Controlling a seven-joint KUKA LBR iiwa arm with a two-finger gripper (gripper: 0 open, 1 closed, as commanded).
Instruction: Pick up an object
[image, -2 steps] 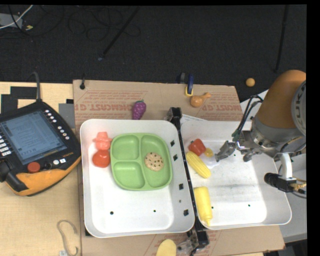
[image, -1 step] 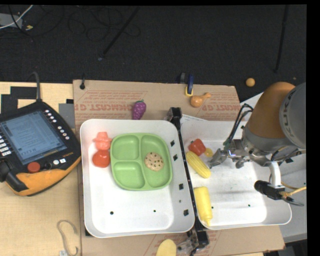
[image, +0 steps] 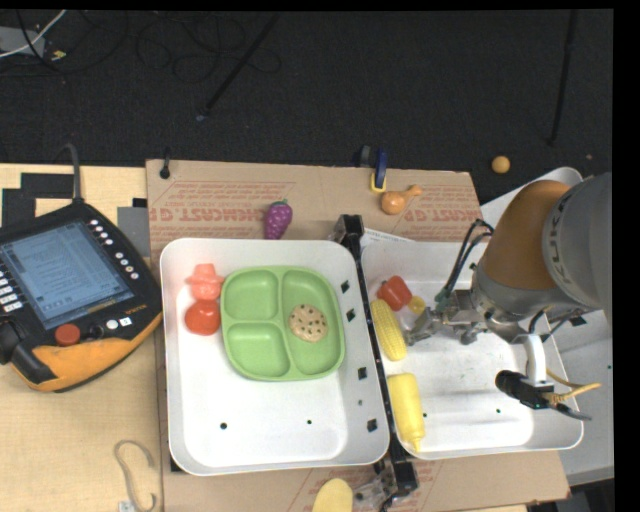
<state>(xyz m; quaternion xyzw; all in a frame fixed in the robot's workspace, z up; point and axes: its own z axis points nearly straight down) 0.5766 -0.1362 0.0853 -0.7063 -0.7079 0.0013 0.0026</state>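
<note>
My gripper (image: 418, 326) is low in the right bin (image: 480, 425), near its left side. It sits just right of a yellow corn cob (image: 388, 328) lying along the bin's left wall. Whether it touches the cob is unclear. A red pepper-like piece (image: 396, 292) lies just up and left of the gripper. A longer yellow piece (image: 406, 408) rests in the near left corner of the same bin. I see nothing held in the gripper.
The left bin (image: 260, 430) holds a green divided plate (image: 262, 352) with a cookie (image: 308, 322) on it, and a pink piece (image: 204, 282) and a red piece (image: 202, 317) beside it. Purple grapes (image: 278, 217) and an orange toy (image: 396, 200) lie behind the bins. A control pendant (image: 70, 290) sits far left.
</note>
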